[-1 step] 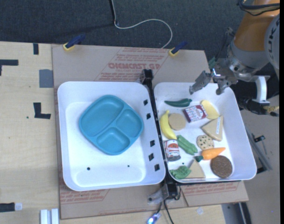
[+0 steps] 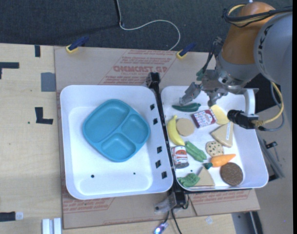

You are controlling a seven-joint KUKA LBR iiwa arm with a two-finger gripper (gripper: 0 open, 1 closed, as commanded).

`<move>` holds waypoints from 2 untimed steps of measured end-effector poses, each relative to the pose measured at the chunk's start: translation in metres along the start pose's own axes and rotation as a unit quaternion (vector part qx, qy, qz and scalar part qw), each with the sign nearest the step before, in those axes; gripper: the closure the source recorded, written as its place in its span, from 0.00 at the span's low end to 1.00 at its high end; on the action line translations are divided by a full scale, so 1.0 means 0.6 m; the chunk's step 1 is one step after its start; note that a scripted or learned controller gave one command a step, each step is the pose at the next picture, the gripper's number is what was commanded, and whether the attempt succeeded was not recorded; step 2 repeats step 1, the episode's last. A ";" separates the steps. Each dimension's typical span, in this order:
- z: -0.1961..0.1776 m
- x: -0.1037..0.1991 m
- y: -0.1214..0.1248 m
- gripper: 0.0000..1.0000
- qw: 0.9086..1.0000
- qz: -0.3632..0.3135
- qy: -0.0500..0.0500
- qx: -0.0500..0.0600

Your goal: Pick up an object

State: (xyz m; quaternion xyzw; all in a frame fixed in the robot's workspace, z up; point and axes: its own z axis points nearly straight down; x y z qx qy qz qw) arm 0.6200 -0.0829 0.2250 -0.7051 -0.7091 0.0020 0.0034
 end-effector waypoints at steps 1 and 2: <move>0.077 0.115 -0.085 0.00 1.000 -0.001 0.001 0.003; 0.077 0.115 -0.085 0.00 1.000 -0.001 0.001 0.003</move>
